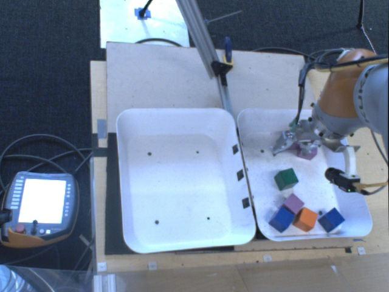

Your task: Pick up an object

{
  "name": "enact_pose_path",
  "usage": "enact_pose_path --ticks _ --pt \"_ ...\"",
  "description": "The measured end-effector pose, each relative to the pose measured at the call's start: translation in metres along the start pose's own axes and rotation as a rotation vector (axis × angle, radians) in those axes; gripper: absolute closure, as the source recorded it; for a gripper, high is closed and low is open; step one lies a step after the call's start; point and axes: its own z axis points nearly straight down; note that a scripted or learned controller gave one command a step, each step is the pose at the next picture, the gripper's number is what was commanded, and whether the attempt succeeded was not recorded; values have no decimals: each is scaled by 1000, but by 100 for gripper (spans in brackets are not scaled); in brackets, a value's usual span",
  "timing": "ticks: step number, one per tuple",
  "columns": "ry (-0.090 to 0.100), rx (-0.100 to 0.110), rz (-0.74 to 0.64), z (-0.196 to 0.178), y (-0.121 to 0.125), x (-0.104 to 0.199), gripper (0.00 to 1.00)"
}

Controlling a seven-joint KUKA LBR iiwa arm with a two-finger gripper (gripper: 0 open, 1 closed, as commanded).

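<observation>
The right bin holds several small blocks. A green cube sits near its middle. Along the front lie a mauve block, a blue block, an orange block and another blue block. A further mauve block lies at the back, partly under the wrist. My gripper is low over the back of this bin, just left of that mauve block and above the green cube. Nothing is visibly held.
The left bin stands beside the right one, their rims touching. A slanted metal pole with a clamp crosses the back board. A teach pendant and cables lie off the bench at the left. A black cable connector hangs over the right bin's edge.
</observation>
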Motion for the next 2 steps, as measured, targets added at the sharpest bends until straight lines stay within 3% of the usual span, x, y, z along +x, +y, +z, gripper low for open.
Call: enact_pose_path --ticks 1,2 --pt "0 -7 -2 -14 2 0 100" --pt "-1 -9 -3 -60 1 6 100"
